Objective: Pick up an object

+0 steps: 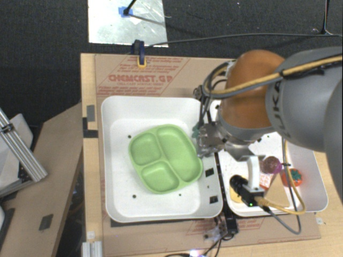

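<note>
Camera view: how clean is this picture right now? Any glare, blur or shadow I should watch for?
Camera view: the green divided plate in the left bin is sharp and evenly lit, with mild sheen; the arm looms large and soft-edged, blocking much of the right bin; the small items there look grainy; the foil sheet at top reflects light.

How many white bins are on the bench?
2: the left bin holds a green divided plate; the right bin sits beside it, partly hidden under the arm.
</note>
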Available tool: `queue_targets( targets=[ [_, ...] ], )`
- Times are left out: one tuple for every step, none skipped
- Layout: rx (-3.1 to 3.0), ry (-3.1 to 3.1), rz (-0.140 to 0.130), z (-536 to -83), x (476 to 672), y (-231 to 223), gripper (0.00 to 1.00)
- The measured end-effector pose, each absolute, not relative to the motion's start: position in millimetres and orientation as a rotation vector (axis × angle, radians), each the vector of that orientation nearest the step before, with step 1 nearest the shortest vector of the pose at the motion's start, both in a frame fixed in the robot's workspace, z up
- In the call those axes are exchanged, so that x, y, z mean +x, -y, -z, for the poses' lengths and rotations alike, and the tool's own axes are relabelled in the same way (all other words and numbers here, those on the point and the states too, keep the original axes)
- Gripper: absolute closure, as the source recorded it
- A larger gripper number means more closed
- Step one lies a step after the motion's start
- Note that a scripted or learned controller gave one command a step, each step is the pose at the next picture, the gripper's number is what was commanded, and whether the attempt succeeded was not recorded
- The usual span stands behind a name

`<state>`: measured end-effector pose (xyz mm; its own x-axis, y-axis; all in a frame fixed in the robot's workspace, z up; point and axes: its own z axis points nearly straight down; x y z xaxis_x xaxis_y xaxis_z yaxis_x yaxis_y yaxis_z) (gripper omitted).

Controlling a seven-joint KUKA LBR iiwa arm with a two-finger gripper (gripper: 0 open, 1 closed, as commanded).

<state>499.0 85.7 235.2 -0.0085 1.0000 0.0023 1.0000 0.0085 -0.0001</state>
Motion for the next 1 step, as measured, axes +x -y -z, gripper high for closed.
queue_targets(
  targets=[
    [-2.218,2.225,0.002,-235.8,499.6,-83.2,0.0]
  ],
)
